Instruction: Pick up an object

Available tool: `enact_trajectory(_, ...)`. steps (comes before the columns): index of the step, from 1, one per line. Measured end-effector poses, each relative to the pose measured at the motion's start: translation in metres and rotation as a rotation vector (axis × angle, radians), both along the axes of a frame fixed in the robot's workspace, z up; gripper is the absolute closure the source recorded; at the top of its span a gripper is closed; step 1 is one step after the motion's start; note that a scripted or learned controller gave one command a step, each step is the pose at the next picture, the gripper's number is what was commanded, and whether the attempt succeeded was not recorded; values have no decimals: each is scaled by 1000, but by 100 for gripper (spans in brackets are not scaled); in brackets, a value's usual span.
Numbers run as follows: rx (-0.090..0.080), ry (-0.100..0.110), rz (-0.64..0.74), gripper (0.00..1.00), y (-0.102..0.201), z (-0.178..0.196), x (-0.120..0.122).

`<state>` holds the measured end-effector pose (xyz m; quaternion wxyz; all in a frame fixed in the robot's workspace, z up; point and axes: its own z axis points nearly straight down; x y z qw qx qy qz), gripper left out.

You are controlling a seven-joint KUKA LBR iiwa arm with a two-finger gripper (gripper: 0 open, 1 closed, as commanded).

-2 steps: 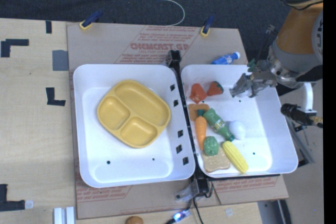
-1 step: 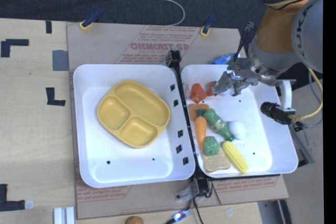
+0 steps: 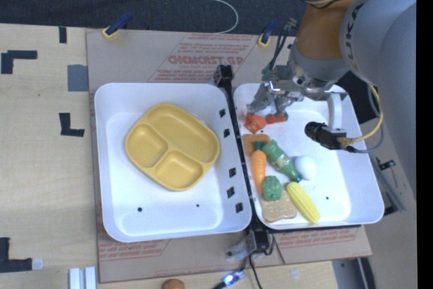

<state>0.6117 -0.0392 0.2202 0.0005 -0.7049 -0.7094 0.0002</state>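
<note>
hovering low in the far part of the right bin (image 3: 352,206), the gripper (image 3: 269,103) sits just above a small red-orange toy (image 3: 255,122); whether its fingers are spread or pressed together, i cannot tell. nearer the camera in that bin lie a carrot (image 3: 258,168), a green bottle (image 3: 281,159), a white egg (image 3: 306,166), a broccoli piece (image 3: 271,187), a corn cob (image 3: 302,202) and a slice of bread (image 3: 278,210). the left bin (image 3: 115,145) holds a yellow divided tray (image 3: 172,145).
</note>
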Motion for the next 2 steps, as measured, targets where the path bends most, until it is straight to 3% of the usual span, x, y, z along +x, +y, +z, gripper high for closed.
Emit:
enact_trajectory(1,1,-1,1,100,52,12,7)
enact_trajectory(2,-1,0,-5,100,43,13,11)
